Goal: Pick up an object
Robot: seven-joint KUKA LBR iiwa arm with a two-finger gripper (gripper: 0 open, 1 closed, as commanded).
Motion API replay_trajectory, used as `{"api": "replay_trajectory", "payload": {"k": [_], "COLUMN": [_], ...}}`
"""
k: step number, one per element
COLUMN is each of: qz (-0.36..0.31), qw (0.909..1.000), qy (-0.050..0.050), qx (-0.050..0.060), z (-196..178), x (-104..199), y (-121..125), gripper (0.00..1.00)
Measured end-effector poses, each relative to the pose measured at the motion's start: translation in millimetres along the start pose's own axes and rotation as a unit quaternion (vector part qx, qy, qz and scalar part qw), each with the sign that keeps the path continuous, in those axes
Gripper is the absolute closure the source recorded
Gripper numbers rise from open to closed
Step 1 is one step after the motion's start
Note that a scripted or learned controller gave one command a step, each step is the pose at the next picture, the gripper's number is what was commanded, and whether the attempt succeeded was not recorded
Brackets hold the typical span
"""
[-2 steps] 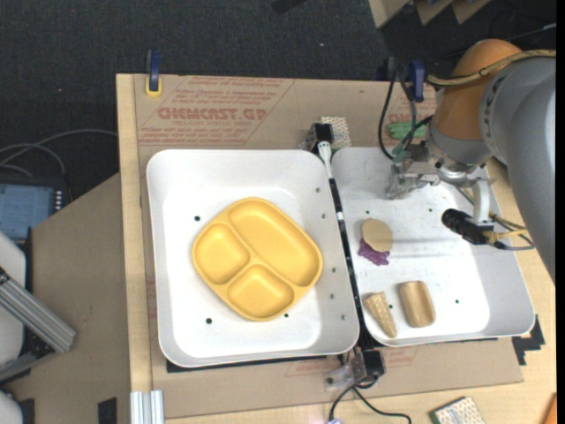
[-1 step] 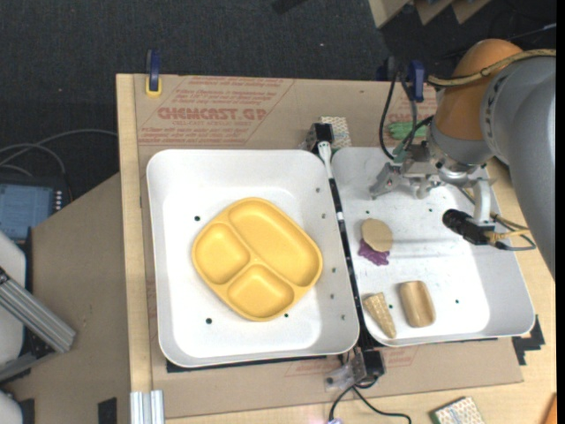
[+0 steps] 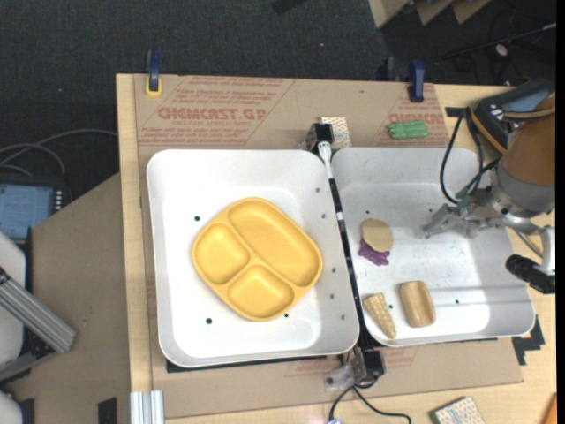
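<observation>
yellow tray (image 3: 256,256): glossy smooth plastic | bins (image 3: 168,263): matt white plastic | bench (image 3: 221,113): brown cardboard-like sheet

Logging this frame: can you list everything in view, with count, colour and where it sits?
Bins: two, white, side by side on the bench.
Divided plate: one, yellow, three compartments, middle of the left bin.
Tan round piece: one, right bin, touching the purple piece.
Purple piece: one, just below it.
Cone-shaped piece: one, tan, right bin's near edge.
Bread-like piece: one, tan, beside the cone.
Green item: one, on the bench behind the right bin.
Clamps: two, blue, bench's far edge.
Arm: one, grey and orange, over the right bin's right side.
Tool: one, grey, low over the right bin.
</observation>
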State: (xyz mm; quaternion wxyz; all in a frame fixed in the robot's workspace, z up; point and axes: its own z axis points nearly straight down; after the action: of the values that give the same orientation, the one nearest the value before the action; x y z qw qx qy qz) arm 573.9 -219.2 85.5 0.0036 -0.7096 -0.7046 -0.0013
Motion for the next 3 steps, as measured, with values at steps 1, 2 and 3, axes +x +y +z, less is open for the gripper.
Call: {"api": "replay_trajectory", "payload": {"k": [1,2,3], "qz": [-0.006,-0.006,-0.005], "qw": [1.0,1.0,0.9999], "qy": [0.001,-0.004,0.009], "qx": [-0.002,-0.004,0.003], "z": [1,0,-1], "x": [3,53,5], "y": [71,94,94], "gripper": [0.0,0.0,0.0]}}
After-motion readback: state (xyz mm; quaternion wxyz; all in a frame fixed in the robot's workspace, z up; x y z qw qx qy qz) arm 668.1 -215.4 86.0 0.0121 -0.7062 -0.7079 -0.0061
